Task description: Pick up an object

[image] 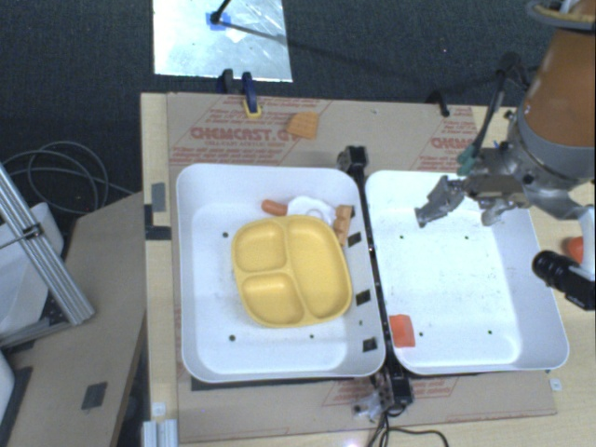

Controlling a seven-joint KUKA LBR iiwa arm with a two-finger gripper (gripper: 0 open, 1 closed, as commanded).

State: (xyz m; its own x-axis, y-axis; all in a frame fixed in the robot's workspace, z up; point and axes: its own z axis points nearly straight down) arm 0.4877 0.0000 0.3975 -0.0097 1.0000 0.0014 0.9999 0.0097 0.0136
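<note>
1. Nearest the camera, a small orange block [401, 330] lies in the near left corner of the right bin [531, 343], close to the divider between the bins.
2. Left of it, a yellow divided plate [290, 271] fills the middle of the left bin [200, 250].
3. Behind the plate lie a small orange piece [274, 208], a white object [310, 209] and a tan block [343, 220].
4. Over the far half of the right bin hangs the gripper [462, 209], its jaws spread apart with nothing between them.
5. Farther back, a tan piece [303, 125] rests on the bench [391, 128] beyond both bins.
</note>
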